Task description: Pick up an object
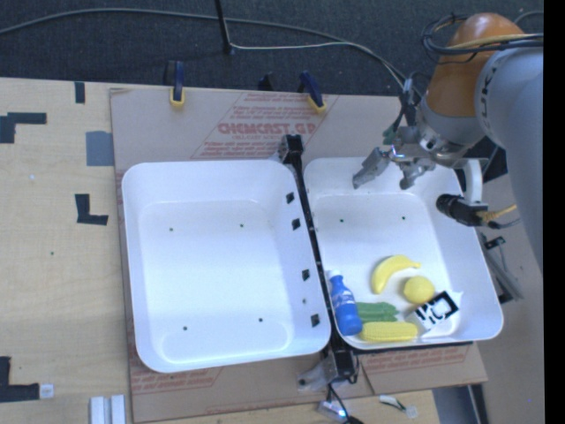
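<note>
The object to be picked is not yet chosen, as far as you can see: every candidate lies in the near corner of the right-hand shallow white plastic bin [353, 203]. There you have a curved yellow toy banana [392, 271], a round yellow lemon-like ball [418, 288], a small blue plastic bottle [343, 306], a green pod-shaped piece [375, 309], a yellow corn-like piece [388, 331] and a black-and-white patterned block [437, 308], all bunched close together, some touching.

The two-finger gripper [393, 173] hangs over the far part of that same bin, well apart from the cluster. Its fingers are spread wide, with nothing between them.

So judge the task as barely begun: nothing is grasped or lifted. What remains for you is the whole pick — moving across to the pile, descending on one item, closing and raising it. The left-hand white bin [212, 263] plays no part so far.
</note>
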You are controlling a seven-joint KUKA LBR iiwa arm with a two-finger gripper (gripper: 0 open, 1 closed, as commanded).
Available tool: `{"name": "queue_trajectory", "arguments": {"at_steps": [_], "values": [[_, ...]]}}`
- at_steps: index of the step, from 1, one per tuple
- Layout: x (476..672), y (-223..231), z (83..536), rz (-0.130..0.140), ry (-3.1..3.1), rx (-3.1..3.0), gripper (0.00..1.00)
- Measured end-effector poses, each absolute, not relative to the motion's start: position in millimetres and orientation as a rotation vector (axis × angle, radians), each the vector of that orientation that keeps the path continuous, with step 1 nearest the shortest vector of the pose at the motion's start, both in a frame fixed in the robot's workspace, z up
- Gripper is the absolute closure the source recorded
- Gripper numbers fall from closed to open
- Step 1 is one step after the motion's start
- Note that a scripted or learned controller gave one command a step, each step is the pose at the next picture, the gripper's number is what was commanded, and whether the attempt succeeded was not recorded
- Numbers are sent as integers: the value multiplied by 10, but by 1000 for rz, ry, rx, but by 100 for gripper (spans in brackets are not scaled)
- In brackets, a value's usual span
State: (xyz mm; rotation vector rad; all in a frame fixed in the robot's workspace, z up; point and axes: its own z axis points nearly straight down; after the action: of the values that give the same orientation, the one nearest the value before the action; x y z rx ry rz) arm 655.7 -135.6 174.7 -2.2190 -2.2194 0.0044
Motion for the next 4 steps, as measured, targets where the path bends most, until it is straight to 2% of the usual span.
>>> {"name": "queue_trajectory", "arguments": {"at_steps": [1,2,4], "values": [[6559,-1378,1318,4,-2220,-2219,0],[6568,-1376,1443,0,-2223,-2220,100],[6636,-1427,2414,-4,-2225,-2223,100]]}}
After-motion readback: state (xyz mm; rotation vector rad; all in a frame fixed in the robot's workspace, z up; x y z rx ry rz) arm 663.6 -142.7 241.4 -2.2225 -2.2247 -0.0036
